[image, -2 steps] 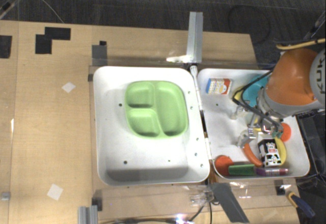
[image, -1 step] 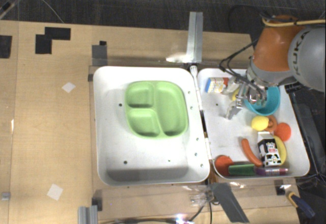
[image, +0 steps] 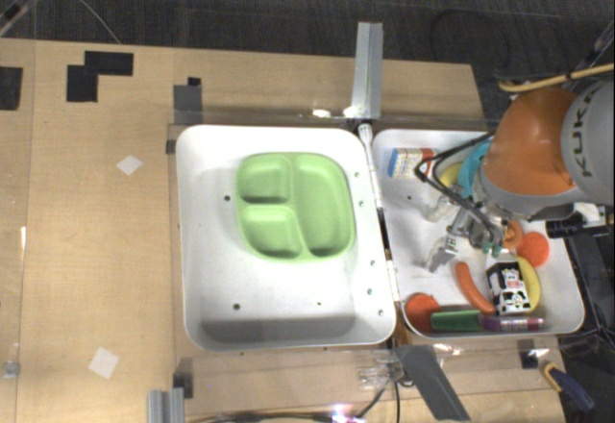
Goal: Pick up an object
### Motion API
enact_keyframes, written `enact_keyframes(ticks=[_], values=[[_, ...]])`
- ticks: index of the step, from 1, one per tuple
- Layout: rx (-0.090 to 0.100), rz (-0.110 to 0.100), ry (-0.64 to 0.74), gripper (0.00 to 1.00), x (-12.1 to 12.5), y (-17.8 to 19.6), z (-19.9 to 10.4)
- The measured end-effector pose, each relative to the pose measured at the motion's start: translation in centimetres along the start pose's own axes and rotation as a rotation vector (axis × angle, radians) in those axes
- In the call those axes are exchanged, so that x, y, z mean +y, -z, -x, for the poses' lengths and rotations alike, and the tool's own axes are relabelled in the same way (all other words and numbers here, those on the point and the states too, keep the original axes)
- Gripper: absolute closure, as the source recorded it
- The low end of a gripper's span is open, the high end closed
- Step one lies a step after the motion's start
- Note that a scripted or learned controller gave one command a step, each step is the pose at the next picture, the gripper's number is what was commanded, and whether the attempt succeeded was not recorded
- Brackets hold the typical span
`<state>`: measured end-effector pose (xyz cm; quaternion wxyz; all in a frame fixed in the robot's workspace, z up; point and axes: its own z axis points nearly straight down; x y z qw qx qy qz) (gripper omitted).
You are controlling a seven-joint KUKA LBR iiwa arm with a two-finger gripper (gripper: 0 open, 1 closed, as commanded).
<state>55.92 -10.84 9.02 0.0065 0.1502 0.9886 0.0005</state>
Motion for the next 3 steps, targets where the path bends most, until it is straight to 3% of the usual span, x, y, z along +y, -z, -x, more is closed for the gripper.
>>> enact_keyframes(ticks=[1,2,3], values=[[0.04,-0.006,0.044,0.0,1.2,-0.2,10.0],[0.002,0.0,-0.106,0.0,-1.1,-0.2,5.6],[-0.002,0.0,-0.257,0.0,-1.7,0.1,-1.7]])
